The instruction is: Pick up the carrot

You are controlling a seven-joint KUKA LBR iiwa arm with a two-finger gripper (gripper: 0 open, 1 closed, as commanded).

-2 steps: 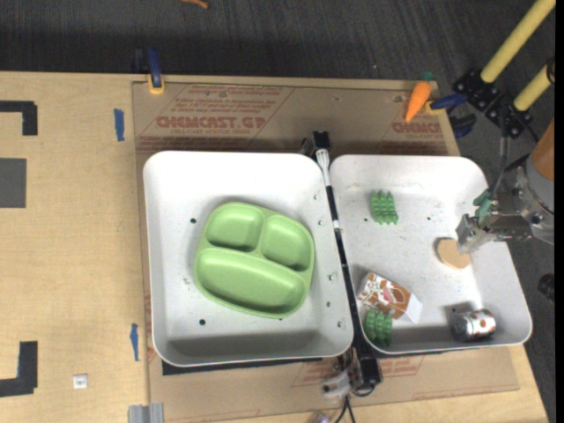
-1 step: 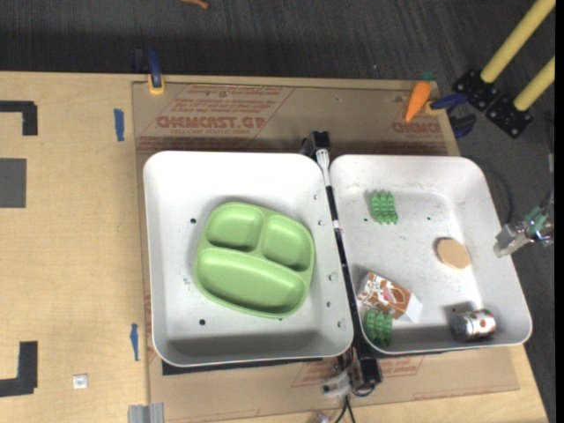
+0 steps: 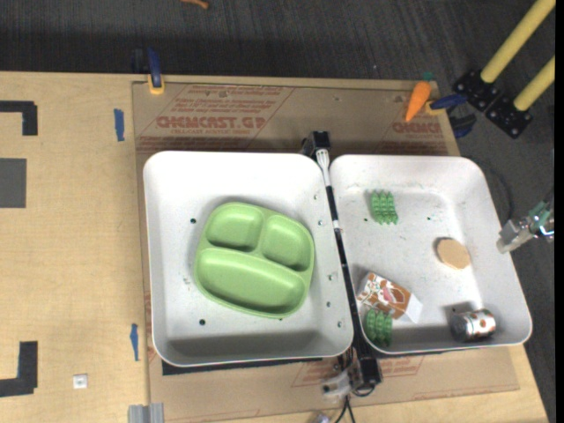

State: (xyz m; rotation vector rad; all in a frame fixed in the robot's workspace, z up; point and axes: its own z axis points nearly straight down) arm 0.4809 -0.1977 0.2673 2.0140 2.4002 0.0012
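The carrot (image 3: pixel 416 101) is small and orange with a green top. It lies on the cardboard sheet just beyond the far rim of the right bin (image 3: pixel 476 176), outside both bins. My gripper (image 3: pixel 527 227) pokes in at the right edge of the view, just outside the right bin's right rim. It is well in front of the carrot and to its right, with nothing seen in its grasp.
The right bin holds two green ridged blocks (image 3: pixel 382 206) (image 3: pixel 378 324), a tan disc (image 3: pixel 453 254), a printed packet (image 3: pixel 388 296) and a silver can (image 3: pixel 472 323). A green divided plate (image 3: pixel 255 256) lies in the left bin (image 3: pixel 167 236). A blue clamp (image 3: pixel 448 104) sits beside the carrot.
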